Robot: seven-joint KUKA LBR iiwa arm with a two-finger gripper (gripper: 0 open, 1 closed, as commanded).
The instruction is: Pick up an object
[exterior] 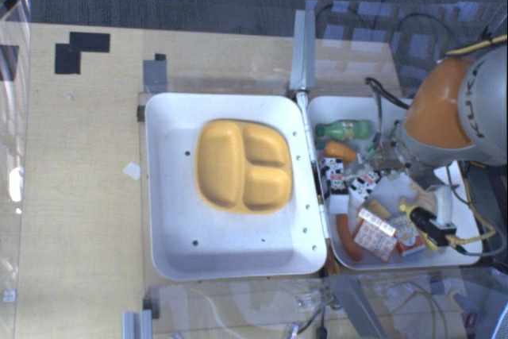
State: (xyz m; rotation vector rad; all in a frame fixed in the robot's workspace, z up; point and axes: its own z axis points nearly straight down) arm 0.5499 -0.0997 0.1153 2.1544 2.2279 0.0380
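Approach step: the grey-and-orange arm's gripper (379, 159) hangs low over the right white bin (343, 255); its opening cannot be told. Candidate objects, a green plastic bottle (343, 129) and orange carrot-shaped toy (340, 150), lie just left. Next: descend and close.

Grey arm (476, 107) with orange band, low at right, claw (379, 163) downward.

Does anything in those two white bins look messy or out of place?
Nothing looks broken or spilled. The right bin is a crowded jumble: green bottle, carrot and small boxes lying at odd angles. The yellow divided tray sits slightly askew in the left bin.
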